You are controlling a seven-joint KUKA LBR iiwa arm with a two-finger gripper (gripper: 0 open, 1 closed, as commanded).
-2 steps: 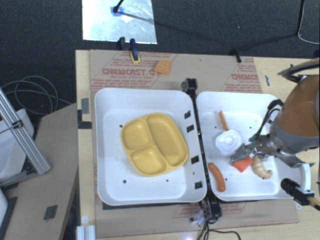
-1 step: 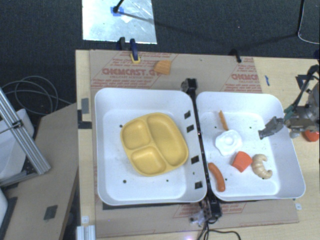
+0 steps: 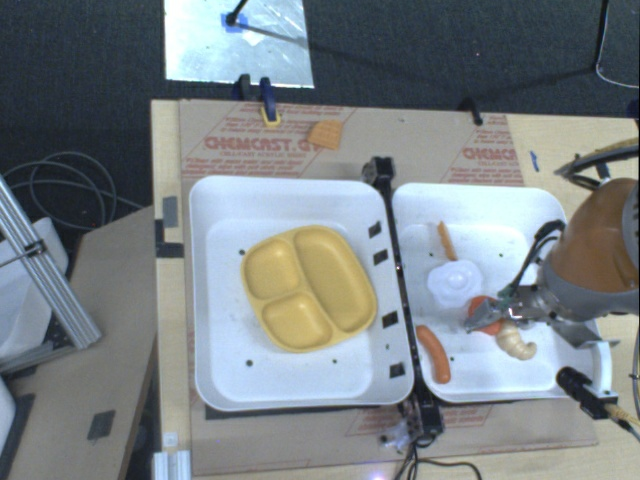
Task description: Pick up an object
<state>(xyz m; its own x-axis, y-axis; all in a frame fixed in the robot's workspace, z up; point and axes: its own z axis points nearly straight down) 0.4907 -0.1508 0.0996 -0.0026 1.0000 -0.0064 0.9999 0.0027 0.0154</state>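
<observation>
The gripper is down low in the right bin, close to the middle of its floor. Its 2 metal fingers point toward the left, and there is a small gap between them, so they look a little spread. A red thing sits right at the tips. It touches them or is very nearly touching, but I can't tell if it is truly pinched. To me the arm is just getting ready to grab.

Just beside the fingers, toward the front of the bin, lies a pale lumpy thing that looks like a bit of ginger. A clear round lid rests on the other side of the red thing, toward the back. An orange hot dog lies near the front left corner, and a small carrot stick lies farther back. All 5 are loose toys, dumped there so the arm can pick any 1.

Behind the fingers, the grey wrist goes up into the orange band of the arm, which comes in from the right.

The left bin has a yellow tray with 3 parts lying flat in it. The 2 bins sit side by side, touching.

Since the toys are crowded, I think the fingers could bump the ginger or the lid.
</observation>
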